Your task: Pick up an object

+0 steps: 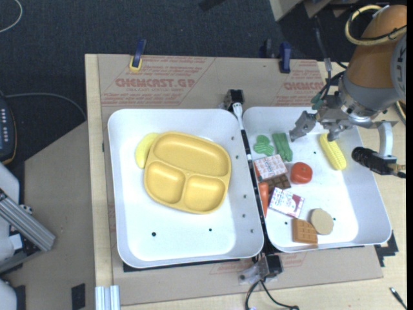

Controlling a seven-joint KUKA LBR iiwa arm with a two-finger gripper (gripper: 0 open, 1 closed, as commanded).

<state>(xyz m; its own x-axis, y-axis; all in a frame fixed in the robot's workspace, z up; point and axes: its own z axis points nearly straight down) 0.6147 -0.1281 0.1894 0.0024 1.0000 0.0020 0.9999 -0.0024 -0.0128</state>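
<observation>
**Claw above right bin, nothing gripped**

Claw (pixel 321 125) poised over far side of right bin (pixel 368 202), fingers spread, nothing between them. Corn (pixel 333 153) just beside claw; green pieces (pixel 273 145), tomato (pixel 301 172), cards (pixel 270 166), cracker (pixel 304 231) and cookie (pixel 322 221) nearer bin's left wall. Yellow tray (pixel 187 172) in left bin (pixel 135 225).
</observation>
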